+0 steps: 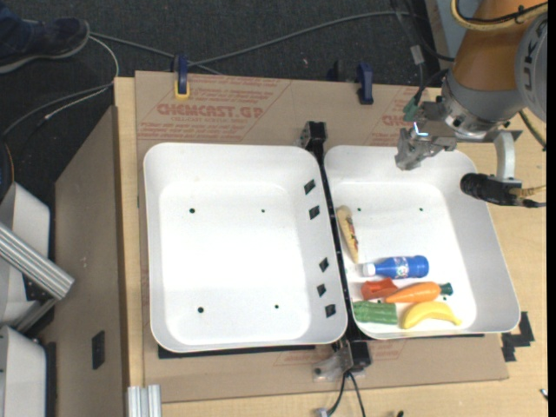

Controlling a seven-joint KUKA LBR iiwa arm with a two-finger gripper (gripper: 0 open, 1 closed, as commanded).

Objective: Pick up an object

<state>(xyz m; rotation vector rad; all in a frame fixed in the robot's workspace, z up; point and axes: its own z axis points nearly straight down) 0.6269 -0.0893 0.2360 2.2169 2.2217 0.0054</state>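
- The end effector (pixel 420 148) hovers over the right bin's (pixel 460 224) far edge; whether it is released or clenched, I cannot tell.
- The blue bottle (pixel 398 267) lies toward the near edge, long axis crosswise, beside the carrot (pixel 415 292) and banana (pixel 429 315).

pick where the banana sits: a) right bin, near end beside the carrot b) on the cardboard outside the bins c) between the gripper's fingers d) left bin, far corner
a: the banana lies at the near end of the right bin, just in front of the carrot, while the gripper hangs over that bin's far edge.
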